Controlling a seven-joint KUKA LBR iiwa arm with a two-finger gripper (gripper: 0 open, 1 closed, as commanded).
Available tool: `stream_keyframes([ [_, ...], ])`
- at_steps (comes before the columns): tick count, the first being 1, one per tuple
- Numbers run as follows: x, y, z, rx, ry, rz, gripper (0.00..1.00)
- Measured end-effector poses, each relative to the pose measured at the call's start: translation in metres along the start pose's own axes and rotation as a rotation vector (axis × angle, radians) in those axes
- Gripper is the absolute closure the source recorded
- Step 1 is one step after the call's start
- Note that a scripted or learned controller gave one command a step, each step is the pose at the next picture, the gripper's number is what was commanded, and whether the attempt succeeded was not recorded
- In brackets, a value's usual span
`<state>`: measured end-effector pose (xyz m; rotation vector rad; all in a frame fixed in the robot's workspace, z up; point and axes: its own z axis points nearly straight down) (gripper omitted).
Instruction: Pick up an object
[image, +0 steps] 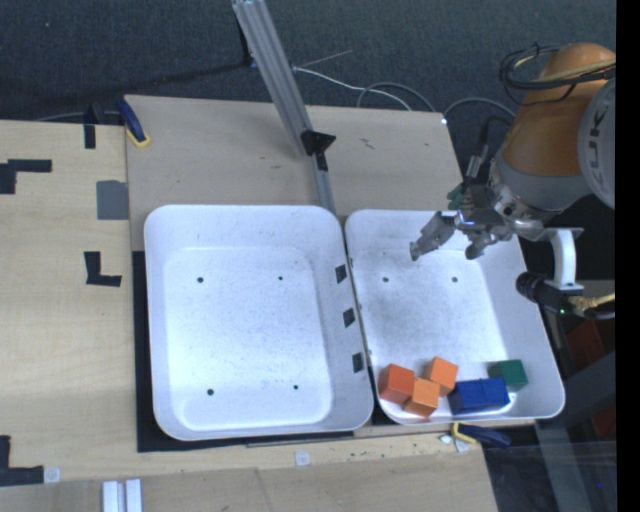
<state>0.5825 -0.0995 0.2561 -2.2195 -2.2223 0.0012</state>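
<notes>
Several small blocks lie along the near edge of the right bin (520, 300): orange blocks (398, 382) (441, 373) (424, 397), a blue block (478, 396) and a green block (511, 373). My gripper (447, 241) hangs over the far part of the right bin, well away from the blocks. Its two fingers are spread apart, open, with nothing between them.
The left bin (245, 320) sits beside the right one, their rims touching in the middle. A slanted metal pole (285, 85) rises from behind the bins. Cables (400, 95) lie on the bench at the back. A blue and yellow clamp (132, 122) sits far left.
</notes>
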Motion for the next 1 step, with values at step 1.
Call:
stream_keyframes([
  [1,-0.0170,0.0555,-0.0266,-0.006,-0.001,-0.002,0.00],
])
